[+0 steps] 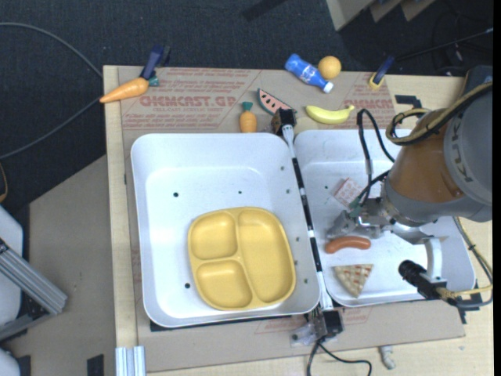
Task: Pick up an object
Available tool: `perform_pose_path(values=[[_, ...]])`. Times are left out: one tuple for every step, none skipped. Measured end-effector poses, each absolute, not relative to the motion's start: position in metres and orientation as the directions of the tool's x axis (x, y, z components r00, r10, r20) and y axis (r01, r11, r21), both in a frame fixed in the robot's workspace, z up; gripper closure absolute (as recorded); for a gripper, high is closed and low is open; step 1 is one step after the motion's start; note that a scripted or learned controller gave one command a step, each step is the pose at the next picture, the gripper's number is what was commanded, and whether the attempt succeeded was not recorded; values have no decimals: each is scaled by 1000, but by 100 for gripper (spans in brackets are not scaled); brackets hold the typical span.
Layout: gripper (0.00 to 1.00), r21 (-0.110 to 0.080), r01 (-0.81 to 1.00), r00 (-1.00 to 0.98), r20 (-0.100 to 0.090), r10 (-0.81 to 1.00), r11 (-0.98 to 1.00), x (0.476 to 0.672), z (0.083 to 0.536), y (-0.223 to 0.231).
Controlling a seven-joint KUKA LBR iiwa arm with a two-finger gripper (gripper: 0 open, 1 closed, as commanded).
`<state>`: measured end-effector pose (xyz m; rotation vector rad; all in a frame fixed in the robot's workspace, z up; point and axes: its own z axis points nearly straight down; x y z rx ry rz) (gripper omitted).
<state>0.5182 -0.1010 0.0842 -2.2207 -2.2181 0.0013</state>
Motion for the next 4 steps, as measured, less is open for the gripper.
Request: perform_pose_path(values=[[100, -1, 1000, 2, 1, 1000, -2, 519, 94, -101], [100, 1, 1000, 2, -1, 1000, -2, 496, 167, -146], [0, 0, 1000, 1, 0, 1000, -1, 496, 166, -145], [0, 15, 1000, 0, -1, 1000, 0, 506, 89, -119]])
